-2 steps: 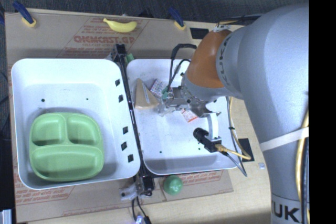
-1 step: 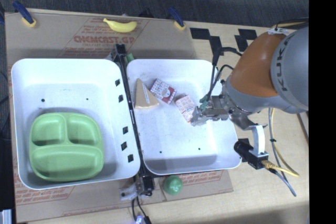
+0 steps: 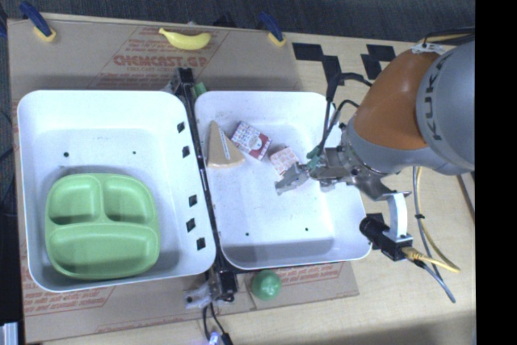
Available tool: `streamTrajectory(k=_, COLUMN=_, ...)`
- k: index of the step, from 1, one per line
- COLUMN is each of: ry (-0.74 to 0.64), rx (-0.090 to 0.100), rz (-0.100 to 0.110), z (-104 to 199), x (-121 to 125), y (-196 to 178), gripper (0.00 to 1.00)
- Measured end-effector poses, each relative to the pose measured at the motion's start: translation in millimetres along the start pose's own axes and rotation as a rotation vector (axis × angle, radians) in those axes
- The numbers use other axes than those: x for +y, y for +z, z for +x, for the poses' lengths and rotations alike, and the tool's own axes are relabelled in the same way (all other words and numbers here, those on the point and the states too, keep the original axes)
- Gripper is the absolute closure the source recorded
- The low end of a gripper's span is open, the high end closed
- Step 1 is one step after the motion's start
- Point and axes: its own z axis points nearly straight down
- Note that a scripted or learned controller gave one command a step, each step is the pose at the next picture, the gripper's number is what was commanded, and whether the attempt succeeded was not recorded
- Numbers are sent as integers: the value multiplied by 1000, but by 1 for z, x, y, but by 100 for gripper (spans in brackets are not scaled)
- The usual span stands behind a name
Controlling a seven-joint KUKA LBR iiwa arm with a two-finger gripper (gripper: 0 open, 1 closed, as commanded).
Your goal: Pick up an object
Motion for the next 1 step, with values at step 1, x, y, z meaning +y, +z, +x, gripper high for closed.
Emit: streamTrajectory(k=1, ry=-3, rx=1, rz=5, z=-8, x=19, y=103, gripper=0)
